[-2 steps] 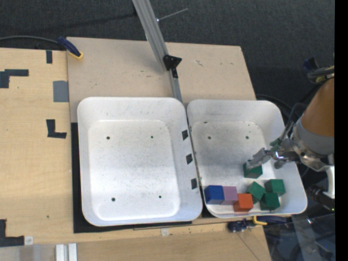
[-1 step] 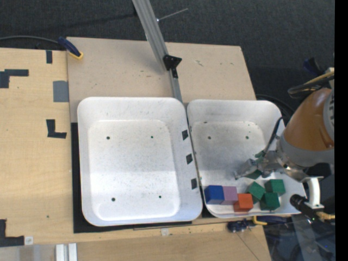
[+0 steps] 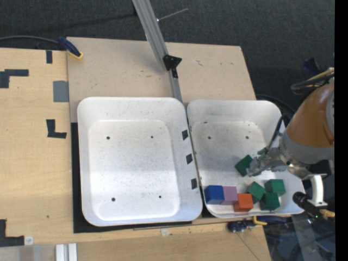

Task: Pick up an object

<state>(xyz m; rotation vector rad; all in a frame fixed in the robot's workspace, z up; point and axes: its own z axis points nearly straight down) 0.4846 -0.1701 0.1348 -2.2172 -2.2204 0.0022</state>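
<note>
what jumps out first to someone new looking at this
The cluster of coloured blocks in the near corner of the right bin: a blue block, purple block, orange block and green blocks beside them. Just above, the gripper sits at a lone green block, under the arm's orange band.

Even, fairly bright overhead light falls on the bench [image 3: 141,58]. The two white bins [image 3: 136,162] are nearly washed out, their floors showing only faint grey speckle. Shadows are soft and short. The picture is slightly soft and grainy overall, and the arm [image 3: 312,126] at the right looks blurred.
</note>
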